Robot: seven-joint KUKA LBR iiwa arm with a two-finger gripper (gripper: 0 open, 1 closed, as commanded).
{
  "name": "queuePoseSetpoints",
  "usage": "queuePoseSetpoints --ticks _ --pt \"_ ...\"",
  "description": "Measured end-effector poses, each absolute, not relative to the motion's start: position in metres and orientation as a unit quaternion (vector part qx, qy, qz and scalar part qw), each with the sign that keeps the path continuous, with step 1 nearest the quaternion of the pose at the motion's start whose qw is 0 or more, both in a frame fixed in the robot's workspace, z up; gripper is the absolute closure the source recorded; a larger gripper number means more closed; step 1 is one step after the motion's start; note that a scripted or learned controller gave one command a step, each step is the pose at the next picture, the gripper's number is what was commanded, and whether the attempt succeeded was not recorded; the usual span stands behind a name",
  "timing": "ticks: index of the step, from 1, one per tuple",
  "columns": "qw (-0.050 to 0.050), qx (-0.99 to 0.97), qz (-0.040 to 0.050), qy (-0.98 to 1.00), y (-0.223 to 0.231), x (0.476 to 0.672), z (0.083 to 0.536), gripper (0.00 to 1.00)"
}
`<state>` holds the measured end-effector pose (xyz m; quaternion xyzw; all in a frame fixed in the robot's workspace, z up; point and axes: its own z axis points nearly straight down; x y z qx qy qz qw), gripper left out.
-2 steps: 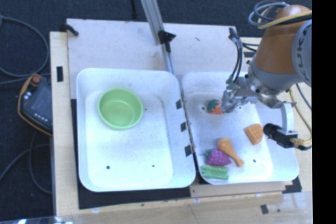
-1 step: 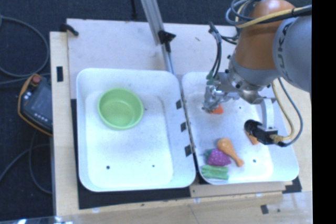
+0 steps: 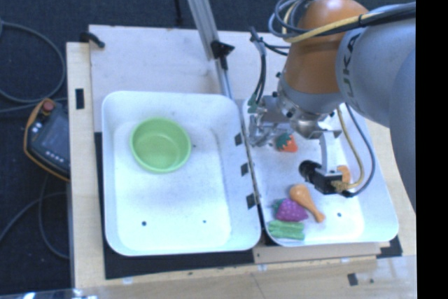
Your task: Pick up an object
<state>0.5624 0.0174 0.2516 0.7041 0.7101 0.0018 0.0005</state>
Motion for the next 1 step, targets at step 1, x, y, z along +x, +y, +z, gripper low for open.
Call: queuePoseSetpoints --ticks 1 --pt "0.0 0.704 0.0008 0.71 0.0642 0.5801 0.2468 1.0"
